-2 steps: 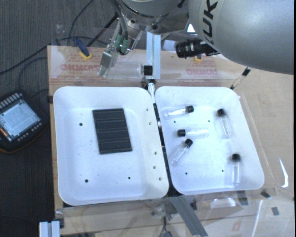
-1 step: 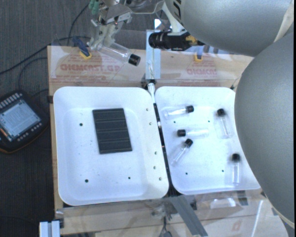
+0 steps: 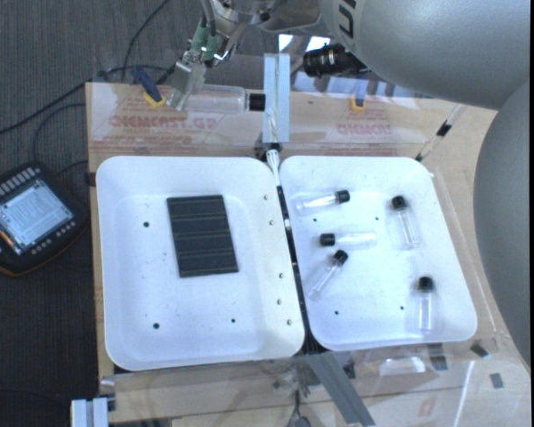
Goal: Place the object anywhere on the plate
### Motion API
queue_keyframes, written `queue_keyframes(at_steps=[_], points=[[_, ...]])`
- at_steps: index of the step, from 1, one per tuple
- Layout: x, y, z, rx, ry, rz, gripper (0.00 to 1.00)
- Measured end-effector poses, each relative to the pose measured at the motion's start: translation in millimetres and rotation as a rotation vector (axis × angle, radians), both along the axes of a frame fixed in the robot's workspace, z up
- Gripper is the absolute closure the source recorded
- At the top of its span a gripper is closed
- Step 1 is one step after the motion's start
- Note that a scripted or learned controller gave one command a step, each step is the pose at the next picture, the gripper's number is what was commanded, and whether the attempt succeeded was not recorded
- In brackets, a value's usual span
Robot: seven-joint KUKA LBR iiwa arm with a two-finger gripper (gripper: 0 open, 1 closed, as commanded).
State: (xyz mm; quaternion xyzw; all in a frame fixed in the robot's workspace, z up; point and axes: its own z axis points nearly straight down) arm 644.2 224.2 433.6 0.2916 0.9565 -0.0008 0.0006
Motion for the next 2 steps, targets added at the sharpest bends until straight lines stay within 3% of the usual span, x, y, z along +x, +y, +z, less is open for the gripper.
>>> queue_keyframes(at_steps=[1, 2], points=[[-21.6, 9.4, 0.3, 0.001, 0.0, 0.284, 1.0], [13.2, 8.2, 0.2, 0.0, -0.003, 0.556, 1.0]])
